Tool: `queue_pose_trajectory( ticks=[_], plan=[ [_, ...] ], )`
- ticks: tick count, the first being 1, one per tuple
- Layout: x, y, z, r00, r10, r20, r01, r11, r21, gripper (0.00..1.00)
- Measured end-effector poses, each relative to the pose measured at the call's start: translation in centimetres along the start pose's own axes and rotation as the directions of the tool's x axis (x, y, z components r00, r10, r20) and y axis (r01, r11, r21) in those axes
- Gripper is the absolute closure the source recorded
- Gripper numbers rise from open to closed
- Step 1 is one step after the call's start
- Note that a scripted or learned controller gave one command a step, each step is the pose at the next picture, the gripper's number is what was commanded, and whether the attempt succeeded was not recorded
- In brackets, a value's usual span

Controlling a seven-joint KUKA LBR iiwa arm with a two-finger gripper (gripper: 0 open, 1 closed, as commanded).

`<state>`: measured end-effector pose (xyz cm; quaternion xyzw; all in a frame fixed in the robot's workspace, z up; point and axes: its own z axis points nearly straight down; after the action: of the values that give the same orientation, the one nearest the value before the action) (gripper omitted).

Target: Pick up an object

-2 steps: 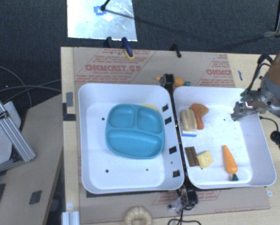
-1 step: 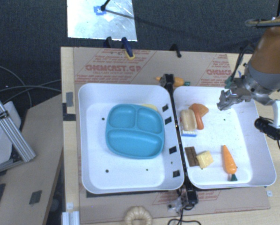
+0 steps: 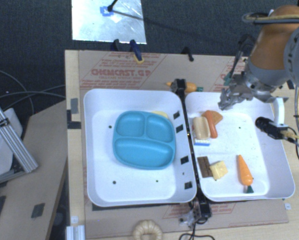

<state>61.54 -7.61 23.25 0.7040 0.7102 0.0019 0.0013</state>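
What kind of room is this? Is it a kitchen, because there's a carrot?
Probably a robot lab, not a kitchen. A robot arm hangs over two white bins on a bench, the carrot looks like toy food, and cables trail around it.

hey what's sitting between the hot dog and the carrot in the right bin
In the camera view, the stretch of right bin floor from the hot dog to the carrot is bare; the cheese lies just below that line.

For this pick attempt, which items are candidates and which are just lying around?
Job:
gripper
orange toy carrot
tan hot-dog bun toy
pale yellow cheese wedge
brown chocolate bar

Lying about:
blue divided plastic plate
beige ring
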Motion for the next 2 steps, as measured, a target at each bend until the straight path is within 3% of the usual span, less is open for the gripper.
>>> queue_pose_trajectory(
  ticks=[2],
  plan=[
    [-1.15,-0.14,0.65,1.000,0.008,0.001,-0.008,1.000,0.002,1.00]
  ],
)
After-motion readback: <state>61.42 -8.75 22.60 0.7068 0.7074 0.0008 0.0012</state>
